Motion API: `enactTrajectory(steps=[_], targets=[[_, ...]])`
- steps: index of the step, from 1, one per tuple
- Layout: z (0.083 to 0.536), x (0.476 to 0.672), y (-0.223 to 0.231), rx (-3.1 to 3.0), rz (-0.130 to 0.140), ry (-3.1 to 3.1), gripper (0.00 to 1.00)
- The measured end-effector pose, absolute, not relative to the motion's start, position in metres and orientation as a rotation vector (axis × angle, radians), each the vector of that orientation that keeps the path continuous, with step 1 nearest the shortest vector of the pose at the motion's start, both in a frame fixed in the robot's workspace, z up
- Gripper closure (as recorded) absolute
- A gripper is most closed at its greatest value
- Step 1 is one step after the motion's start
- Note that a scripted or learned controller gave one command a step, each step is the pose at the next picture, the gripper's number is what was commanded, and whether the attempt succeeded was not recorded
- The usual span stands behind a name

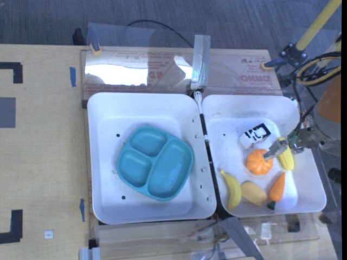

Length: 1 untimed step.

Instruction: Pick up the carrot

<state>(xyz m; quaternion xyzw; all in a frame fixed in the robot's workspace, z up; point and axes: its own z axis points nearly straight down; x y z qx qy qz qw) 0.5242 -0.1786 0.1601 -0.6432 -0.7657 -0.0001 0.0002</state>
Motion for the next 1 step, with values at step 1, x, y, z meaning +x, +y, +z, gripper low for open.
enactTrajectory(steps=[1], targets=[[0.0869, 0.4812, -0.1916, -1.832, -0.004, -2.557, 0.0]])
